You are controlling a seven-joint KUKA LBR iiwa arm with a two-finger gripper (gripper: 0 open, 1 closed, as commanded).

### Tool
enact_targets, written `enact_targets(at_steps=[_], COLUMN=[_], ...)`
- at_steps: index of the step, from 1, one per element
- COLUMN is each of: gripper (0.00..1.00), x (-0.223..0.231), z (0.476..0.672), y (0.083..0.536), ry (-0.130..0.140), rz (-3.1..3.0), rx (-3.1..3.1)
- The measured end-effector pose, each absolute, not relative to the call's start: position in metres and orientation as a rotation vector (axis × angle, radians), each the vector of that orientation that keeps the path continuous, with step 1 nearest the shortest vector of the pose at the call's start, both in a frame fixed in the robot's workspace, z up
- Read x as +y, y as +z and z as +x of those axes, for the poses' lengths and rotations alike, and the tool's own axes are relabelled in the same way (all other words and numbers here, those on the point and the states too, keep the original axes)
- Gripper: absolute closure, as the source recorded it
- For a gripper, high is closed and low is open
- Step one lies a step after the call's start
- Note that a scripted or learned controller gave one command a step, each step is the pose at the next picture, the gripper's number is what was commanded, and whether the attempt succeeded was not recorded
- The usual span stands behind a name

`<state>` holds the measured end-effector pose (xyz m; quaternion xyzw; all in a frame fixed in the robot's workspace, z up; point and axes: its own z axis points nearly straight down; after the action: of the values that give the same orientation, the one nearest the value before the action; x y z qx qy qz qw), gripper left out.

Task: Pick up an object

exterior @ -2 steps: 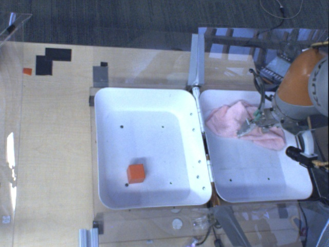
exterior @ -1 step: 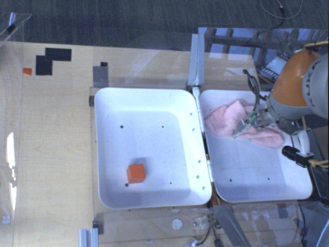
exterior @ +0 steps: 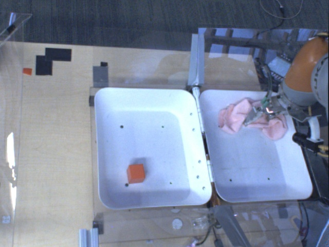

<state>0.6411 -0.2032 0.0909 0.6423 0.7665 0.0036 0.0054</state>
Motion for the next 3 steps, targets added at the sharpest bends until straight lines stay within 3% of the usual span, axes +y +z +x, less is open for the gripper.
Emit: enact_targets(at_steps=[1, 2, 3], gripper=[0.00, 0.00, 0.00], x=[-0.203, -0.203, -0.204], z=[0.667, 0.667, 0.636], y=[0.090, 0.090, 0.104], ry=[-0.010, -0.011, 0.004], rz=[1.913, 1.872, 1.851], rx=[2.519, 2.549, 2.532])
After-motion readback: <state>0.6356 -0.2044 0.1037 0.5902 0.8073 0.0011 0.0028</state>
